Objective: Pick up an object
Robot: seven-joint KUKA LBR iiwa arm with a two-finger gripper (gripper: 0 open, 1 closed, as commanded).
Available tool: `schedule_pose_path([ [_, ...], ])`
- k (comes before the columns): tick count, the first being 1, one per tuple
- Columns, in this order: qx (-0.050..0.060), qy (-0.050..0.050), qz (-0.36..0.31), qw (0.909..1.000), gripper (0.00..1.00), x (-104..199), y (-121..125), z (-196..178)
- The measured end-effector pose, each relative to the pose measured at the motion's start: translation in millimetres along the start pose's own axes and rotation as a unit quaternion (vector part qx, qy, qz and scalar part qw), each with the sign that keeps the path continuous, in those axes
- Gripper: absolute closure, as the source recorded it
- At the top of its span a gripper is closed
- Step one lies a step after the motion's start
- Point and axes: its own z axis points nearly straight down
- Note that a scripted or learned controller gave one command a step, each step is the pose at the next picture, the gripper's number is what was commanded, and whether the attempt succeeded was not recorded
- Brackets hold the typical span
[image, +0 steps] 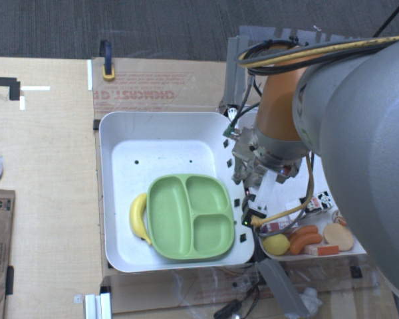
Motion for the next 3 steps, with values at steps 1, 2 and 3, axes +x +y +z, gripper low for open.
schedule_pose_path([
  [1, 0.001, 0.000, 0.160, 0.9871, 1.00, -6, -20, 17],
  [2, 0.000, 0.000, 0.337, 0.9414, 1.00, -7, -46, 17],
  [3, 0.001, 0.000, 0.429, 0.9033, 1.00, -40, -21, 17],
])
